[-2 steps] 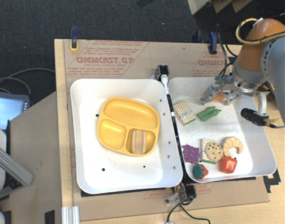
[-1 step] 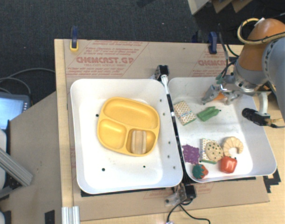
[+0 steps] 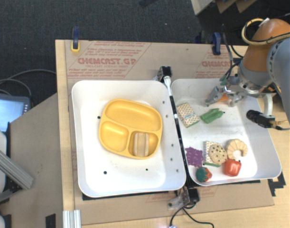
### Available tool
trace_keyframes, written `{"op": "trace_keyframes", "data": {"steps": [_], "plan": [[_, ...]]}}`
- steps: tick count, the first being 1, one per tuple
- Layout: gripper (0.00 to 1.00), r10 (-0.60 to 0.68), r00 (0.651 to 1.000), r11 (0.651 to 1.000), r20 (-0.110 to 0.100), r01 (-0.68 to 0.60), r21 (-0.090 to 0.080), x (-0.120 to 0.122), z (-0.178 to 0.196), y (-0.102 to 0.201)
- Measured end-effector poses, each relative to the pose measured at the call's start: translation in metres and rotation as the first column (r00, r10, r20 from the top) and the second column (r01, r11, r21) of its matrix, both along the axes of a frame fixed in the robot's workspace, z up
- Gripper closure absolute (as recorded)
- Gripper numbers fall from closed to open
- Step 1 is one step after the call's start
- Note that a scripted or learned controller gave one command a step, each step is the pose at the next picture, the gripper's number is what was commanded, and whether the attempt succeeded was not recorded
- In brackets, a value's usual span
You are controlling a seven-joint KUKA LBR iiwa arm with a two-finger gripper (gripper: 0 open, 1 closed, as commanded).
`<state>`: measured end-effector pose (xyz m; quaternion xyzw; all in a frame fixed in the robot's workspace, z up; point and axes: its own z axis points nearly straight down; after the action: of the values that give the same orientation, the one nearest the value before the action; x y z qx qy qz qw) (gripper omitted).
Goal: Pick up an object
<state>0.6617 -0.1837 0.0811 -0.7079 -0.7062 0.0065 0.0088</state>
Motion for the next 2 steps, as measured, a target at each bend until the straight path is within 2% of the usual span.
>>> {"op": "trace_keyframes", "data": {"steps": [2], "plan": [[0.00, 0.000, 1.000, 1.000, 0.000, 0.000, 0.000, 0.0000, -0.0001, -0.0014]]}}
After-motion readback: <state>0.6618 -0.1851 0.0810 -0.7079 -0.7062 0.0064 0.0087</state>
